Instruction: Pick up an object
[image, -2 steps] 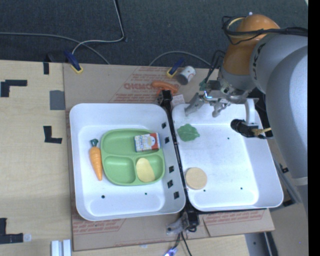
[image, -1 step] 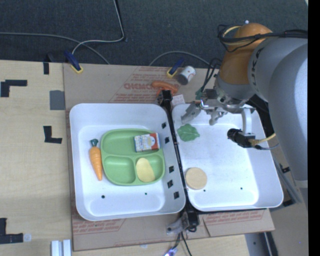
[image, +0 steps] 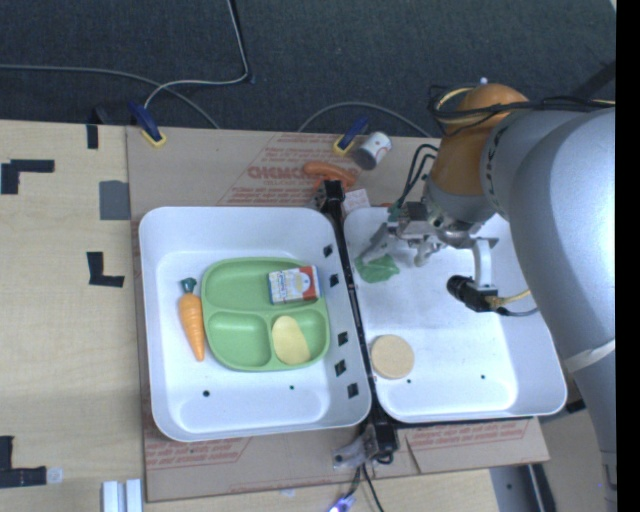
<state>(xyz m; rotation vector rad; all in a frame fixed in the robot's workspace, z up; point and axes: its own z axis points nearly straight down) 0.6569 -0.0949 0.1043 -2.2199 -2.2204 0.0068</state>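
the gripper (image: 385, 252) hangs low in the right bin (image: 520, 385), right at a green object (image: 378, 268); whether its fingers are spread or pinching, cannot tell.

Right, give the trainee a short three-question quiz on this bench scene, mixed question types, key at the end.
1. True or false: the carrot lies on the green tray.
2. Multiple choice: the round tan disc lies in which bin? A) the left bin B) the right bin C) outside both, on the cardboard.
3. Fill in: the tool is right by a small ____-coloured object near the right bin's left wall.

Key:
1. False; it lies on the bin floor beside the tray's left edge.
2. B.
3. Green.
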